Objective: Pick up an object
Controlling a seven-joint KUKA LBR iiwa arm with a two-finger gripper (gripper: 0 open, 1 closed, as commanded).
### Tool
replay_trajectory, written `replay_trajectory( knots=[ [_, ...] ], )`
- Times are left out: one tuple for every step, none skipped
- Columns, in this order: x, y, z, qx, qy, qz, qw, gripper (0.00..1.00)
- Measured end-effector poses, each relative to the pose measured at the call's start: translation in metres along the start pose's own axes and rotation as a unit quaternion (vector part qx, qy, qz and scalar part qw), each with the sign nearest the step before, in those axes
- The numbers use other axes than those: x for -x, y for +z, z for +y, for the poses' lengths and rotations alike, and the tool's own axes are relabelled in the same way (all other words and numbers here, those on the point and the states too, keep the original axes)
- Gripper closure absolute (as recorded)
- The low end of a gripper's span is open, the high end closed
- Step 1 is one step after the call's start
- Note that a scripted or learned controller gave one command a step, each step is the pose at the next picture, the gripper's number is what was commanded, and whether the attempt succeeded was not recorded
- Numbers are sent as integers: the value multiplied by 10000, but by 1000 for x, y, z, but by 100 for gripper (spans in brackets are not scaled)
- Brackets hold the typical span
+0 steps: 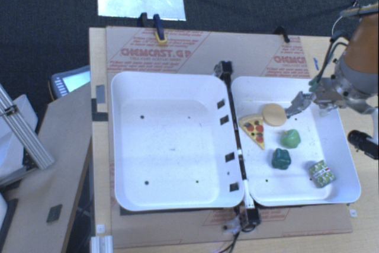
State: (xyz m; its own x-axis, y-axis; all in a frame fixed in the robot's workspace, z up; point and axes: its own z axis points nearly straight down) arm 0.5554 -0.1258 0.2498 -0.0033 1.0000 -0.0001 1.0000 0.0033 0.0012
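Observation:
The right bin holds several small objects. A pizza slice toy lies by its left wall, with a tan round disc just to its right. A light green lump sits near the middle, a dark green lump below it, and a green-and-white patterned block at the front right. My gripper hangs over the back of the right bin, just to the right of the tan disc, with its tip close to the disc's edge. I see nothing in its grasp.
The left bin lies beside the right one, with a black clipped divider between them. The grey arm with its orange band comes in from the right, over the right bin's far corner. A cardboard sheet lies under both bins.

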Motion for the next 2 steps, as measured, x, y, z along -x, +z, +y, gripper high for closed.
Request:
replay_trajectory(
  knots=[
    [-22,106,41,4,-19,3,10000,0],
    [-101,63,27,9,-38,9,10000,0]
  ],
)
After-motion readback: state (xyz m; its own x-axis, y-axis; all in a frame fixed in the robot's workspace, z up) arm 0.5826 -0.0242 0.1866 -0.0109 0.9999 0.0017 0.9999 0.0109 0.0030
